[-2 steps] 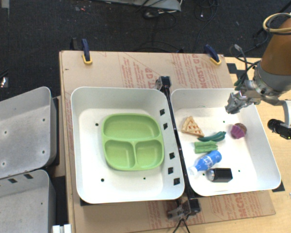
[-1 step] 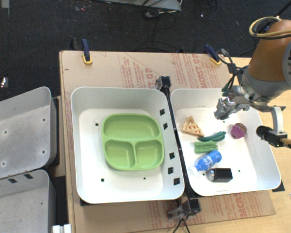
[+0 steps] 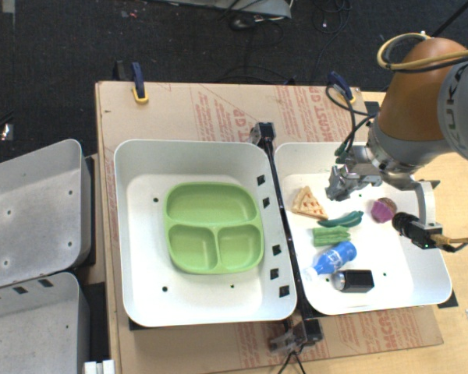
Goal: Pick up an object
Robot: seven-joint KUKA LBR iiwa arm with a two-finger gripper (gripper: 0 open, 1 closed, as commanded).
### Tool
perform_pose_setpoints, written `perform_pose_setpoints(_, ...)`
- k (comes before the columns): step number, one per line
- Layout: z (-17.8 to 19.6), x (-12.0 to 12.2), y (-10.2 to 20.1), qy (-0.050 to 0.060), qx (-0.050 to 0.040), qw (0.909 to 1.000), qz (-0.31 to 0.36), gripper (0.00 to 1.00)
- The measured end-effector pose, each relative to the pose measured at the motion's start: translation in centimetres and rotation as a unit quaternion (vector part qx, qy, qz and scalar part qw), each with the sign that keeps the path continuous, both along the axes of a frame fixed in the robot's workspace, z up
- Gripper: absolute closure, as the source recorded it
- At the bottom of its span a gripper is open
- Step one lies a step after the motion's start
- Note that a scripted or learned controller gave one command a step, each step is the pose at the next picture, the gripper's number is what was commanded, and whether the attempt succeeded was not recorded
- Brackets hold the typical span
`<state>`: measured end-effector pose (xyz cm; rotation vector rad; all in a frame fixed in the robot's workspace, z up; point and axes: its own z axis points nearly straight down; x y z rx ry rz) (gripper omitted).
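The gripper [image 3: 339,187] hovered above the right bin [image 3: 429,283], finger state indeterminate, with nothing visibly held; the waffle piece [image 3: 309,203] and remaining objects lay ungrasped.

Left bin [image 3: 132,209]: a divided tray [image 3: 214,227] lies in its middle.
Right bin [image 3: 429,283]: waffle piece [image 3: 308,203] at left, pod [image 3: 339,220] just right of it, bottle [image 3: 333,258] nearer the front, block [image 3: 359,280] beside the bottle.
My pincer [image 3: 337,189]: over the right bin, behind the pod.
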<state>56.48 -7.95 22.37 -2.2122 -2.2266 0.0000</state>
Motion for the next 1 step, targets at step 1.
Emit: perform_pose_setpoints(1, 0.65, -1.55, 5.94, -0.001, -0.0006, 1.0, -0.001, 1.0)
